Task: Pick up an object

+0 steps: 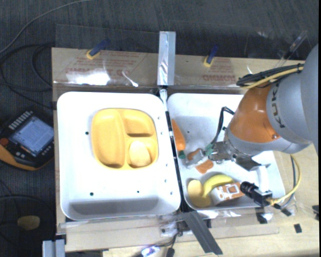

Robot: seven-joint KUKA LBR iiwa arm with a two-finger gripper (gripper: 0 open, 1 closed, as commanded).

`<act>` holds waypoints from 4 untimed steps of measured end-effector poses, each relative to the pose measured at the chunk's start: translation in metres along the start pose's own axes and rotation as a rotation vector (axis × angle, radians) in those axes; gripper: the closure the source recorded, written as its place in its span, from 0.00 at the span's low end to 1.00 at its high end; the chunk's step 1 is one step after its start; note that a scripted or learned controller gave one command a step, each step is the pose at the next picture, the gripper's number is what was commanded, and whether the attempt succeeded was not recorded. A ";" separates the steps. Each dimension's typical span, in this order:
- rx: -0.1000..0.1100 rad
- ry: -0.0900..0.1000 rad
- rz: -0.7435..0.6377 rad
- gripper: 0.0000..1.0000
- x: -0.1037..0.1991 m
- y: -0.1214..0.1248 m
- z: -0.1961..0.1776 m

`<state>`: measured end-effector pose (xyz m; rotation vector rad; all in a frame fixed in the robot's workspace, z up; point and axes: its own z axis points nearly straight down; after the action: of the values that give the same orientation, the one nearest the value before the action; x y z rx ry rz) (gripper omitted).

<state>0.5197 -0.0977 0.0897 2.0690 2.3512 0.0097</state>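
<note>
My gripper point(213, 151) is low in the right bin point(203, 107), under the orange wrist band, and the wrist hides most of it. Just left of it lies a small orange and green piece point(193, 155), and just below it a flat orange piece point(204, 166). An orange carrot-like thing point(178, 136) lies along the bin's left wall. Near the front sit a yellow banana point(216, 181), a round yellow fruit point(196, 188) and a small pale bottle with an orange label point(226, 194). I see nothing between the fingers.
The left bin point(75, 194) holds a yellow divided tray point(123, 137). A ridge between the two bins point(169, 143) runs front to back. A handheld pendant point(24, 138) lies on the floor, left of the bench.
</note>
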 end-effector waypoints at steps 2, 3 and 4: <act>-0.002 0.004 0.134 1.00 -0.021 -0.001 -0.010; -0.002 0.004 0.134 0.00 -0.021 -0.001 -0.010; -0.003 0.003 0.390 0.00 -0.029 -0.011 0.000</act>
<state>0.5127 -0.1281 0.0897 2.4863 1.9074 0.0186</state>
